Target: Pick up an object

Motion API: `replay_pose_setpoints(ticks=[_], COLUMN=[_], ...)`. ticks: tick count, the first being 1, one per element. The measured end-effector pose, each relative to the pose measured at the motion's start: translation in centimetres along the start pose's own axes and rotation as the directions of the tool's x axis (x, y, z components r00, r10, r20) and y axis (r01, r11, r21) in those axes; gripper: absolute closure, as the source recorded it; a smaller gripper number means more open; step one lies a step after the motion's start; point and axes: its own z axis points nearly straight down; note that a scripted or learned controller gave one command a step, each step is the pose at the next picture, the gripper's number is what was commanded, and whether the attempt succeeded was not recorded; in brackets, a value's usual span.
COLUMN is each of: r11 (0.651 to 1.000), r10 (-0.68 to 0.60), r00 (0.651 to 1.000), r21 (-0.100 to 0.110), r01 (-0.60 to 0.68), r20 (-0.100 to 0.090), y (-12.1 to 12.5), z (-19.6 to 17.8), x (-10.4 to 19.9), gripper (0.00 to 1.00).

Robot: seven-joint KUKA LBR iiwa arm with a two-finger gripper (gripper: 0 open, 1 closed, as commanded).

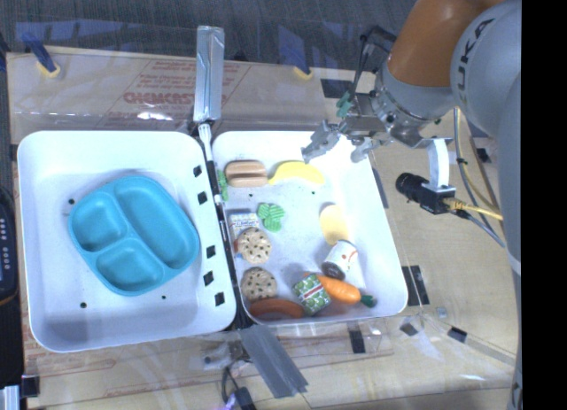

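Observation:
My gripper (339,146) hangs over the back edge of the right bin (385,231), fingers spread open and nothing between them. Just below it lies a yellow banana-shaped piece (297,172), with a hot dog bun (245,172) to its left. Further forward in the bin are a green leafy piece (272,215), two cookies (253,244), a pale yellow piece (332,220), a small bottle (341,260), a carrot (341,290), a green box (310,293) and a sausage (276,308).
The left bin (53,311) holds a blue divided plate (133,234). A grey divider strip (209,72) stands between the bins at the back. A black cable fitting (423,191) sticks out beside the right bin's right wall.

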Motion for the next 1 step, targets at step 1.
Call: replay_pose_setpoints(ticks=[1], r11=[1.000], r10=[-0.002], r00=[1.000], r21=[0.012], r01=[0.002], r20=[-0.002], y=[-3.20], z=[14.13], x=[-6.40], gripper=[0.00])
